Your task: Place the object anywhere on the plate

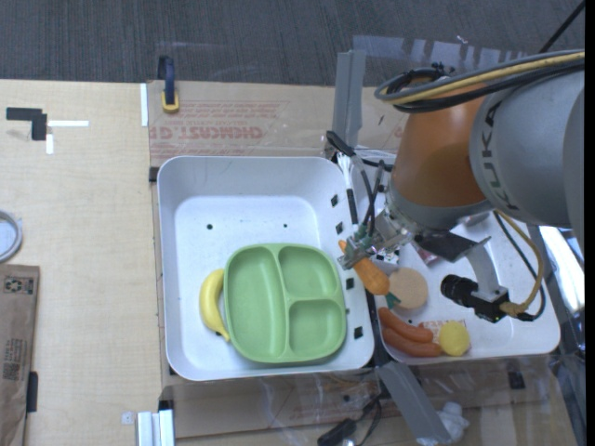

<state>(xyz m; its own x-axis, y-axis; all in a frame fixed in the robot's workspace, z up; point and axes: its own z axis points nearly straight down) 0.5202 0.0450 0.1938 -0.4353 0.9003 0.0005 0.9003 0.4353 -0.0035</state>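
Observation:
A green plate [284,302] with three compartments lies in the left bin [186,249], toward its front right. My gripper [360,248] hangs low over the wall between the two bins, just right of the plate's upper right corner. An orange carrot-shaped object [373,276] lies right below the gripper in the right bin, touching or nearly touching it. The arm's orange band [437,156] and grey body cover much of the right bin.
A yellow banana [213,305] lies against the plate's left edge. In the right bin [521,342] sit a tan round piece [409,289], a red sausage [409,334] and a yellow lemon [454,339]. A black cable fitting [476,297] hangs off the arm.

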